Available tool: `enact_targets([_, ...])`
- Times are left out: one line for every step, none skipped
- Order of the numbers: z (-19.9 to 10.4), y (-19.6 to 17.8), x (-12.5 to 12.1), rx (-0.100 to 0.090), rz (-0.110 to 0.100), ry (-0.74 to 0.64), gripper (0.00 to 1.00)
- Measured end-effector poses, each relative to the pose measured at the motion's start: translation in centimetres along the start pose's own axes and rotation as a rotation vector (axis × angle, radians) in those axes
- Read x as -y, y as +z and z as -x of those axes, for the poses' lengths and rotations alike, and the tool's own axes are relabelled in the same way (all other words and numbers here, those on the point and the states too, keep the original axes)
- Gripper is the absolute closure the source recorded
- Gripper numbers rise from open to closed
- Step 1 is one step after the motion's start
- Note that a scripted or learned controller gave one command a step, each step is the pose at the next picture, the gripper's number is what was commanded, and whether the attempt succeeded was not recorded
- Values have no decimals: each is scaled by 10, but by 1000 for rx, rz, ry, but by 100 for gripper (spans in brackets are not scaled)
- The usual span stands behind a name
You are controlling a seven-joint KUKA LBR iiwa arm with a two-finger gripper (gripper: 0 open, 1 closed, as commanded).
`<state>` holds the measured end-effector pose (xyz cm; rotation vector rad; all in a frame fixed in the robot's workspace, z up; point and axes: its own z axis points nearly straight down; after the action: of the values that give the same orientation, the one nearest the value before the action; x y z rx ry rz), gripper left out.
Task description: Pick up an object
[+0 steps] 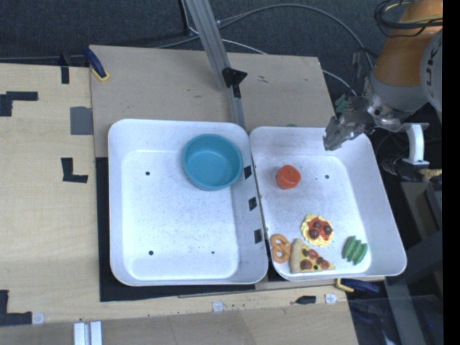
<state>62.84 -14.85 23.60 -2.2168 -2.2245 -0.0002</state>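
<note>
Two bins: I have a left bin [136,214] and a right bin [374,192] side by side on the worktop [43,192].
Left bin contents: one blue bowl [211,162] near the far right corner.
Right bin contents: a red round piece [288,177] near the middle; along the near edge a pretzel [279,247], a pizza slice [309,259], a small round pizza [318,230] and a green pod [354,249].
Gripper: my gripper [335,136] hangs over the far right corner of the right bin, well apart from every toy; I cannot tell from this angle whether it is released or clenched, and I see nothing in it.
Likely target: the red round piece, I judge, since it stands alone with bare floor all round.
Handling: it looks like a light, stiff plastic toy, probably smooth, so it may slip or roll if pinched off-centre.
Where to hold: across its widest part, straight down from above.
Risk: the near-edge toys lie close together, pretzel touching pizza slice, so a grab there could catch two.
</note>
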Motion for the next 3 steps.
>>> enact_targets([-54, 11, 9, 0, 0, -1, 100])
enact_targets([-107, 3, 15, 0, 1, -1, 100])
enact_targets([-158, -2, 24, 0, 0, -1, 100])
